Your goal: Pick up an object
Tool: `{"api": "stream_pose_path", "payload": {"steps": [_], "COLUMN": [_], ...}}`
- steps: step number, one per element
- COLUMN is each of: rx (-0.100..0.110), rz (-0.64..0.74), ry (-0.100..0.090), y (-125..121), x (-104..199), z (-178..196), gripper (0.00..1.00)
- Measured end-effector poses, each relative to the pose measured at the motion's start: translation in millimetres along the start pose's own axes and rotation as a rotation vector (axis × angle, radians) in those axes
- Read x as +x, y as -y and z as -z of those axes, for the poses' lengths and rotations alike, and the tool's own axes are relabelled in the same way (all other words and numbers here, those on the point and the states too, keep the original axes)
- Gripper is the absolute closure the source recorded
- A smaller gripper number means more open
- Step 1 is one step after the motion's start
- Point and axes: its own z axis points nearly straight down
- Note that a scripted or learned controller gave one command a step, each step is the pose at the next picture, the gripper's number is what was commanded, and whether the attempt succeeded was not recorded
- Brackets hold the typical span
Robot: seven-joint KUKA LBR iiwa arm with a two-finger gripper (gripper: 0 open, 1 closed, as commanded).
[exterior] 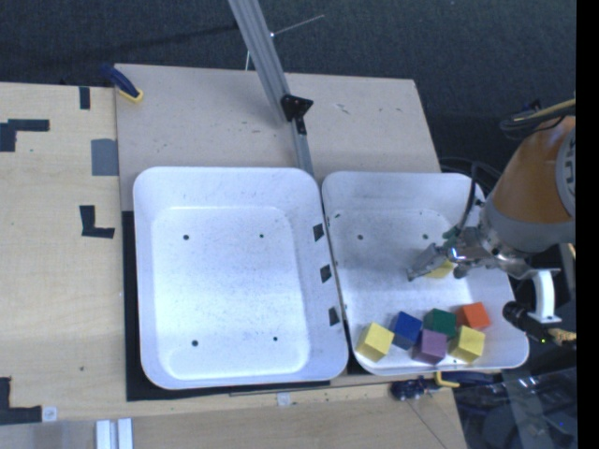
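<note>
— Where the blocks are looked for, what is found?
— Six are counted in the near right corner of the right bin (374, 195): two yellow, at (375, 340) and (469, 343), one blue (406, 328), one green (440, 322), one purple (431, 344) and one orange (474, 315). They are packed close together.
— How is the arm placed?
— The arm (529, 195) is reached in from the right, bent low over the right bin. The gripper (432, 267) is pointed left, above the blocks and apart from them. A small yellowish thing (444, 270) is seen at its tip; whether it is gripped, and whether the fingers are parted, cannot be told.
— And the bins?
— Two are counted; the left bin (225, 185) lies beside the right.
</note>
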Motion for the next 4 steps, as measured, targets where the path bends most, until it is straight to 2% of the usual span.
{"api": "stream_pose_path", "payload": {"steps": [1, 2, 3, 4], "rx": [-0.006, -0.005, -0.013, -0.014], "rz": [0.001, 0.002, 0.002, 0.001], "ry": [0.003, 0.0, 0.003, 0.004], "y": [0, 0, -7, -4], "x": [0, 1, 10, 4], "z": [-53, -41, 13, 75], "gripper": [0.0, 1.0, 1.0, 1.0]}}
